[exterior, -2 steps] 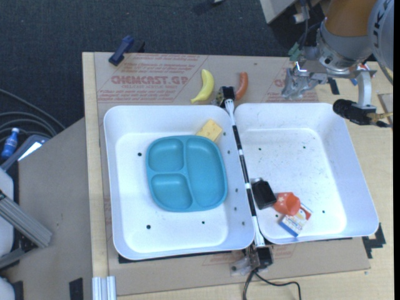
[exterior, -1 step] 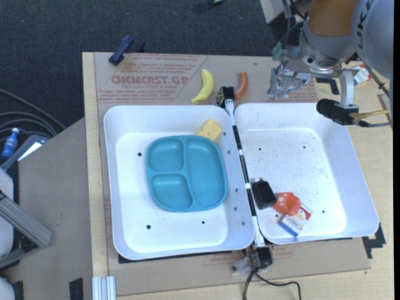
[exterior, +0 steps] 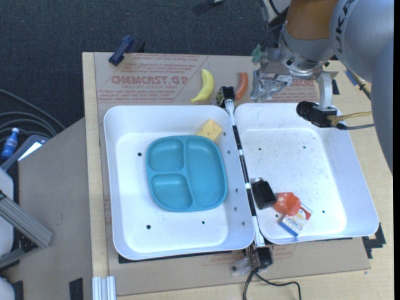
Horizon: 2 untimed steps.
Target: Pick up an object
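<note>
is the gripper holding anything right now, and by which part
Nothing shows between the fingers of the gripper, which hangs over the bench behind the right bin; whether they are open or shut cannot be told.

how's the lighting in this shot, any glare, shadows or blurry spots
Camera view: even, soft light; mild glare whitens the left bin's floor; the plate casts a faint shadow; the arm at upper right looks soft and close to the lens; bin contents stay sharp.
</note>
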{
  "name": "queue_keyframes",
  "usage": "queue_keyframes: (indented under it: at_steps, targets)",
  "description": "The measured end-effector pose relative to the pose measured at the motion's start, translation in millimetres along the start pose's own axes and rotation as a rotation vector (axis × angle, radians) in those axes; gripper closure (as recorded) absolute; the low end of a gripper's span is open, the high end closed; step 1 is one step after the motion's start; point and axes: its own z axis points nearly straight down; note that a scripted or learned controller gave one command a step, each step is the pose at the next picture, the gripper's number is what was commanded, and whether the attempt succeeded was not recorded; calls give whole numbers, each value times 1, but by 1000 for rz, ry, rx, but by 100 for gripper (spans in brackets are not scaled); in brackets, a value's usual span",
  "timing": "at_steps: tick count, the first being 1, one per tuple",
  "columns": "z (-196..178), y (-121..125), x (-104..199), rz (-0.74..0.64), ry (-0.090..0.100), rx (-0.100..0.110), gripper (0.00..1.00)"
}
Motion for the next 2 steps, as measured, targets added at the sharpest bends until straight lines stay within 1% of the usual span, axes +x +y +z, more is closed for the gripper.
queue_keyframes:
  at_steps: [1, 2]
  targets:
    - [-13, 0, 21, 0, -1, -3, 100]
    - [-11, 0, 33, 1, -1, -1, 100]
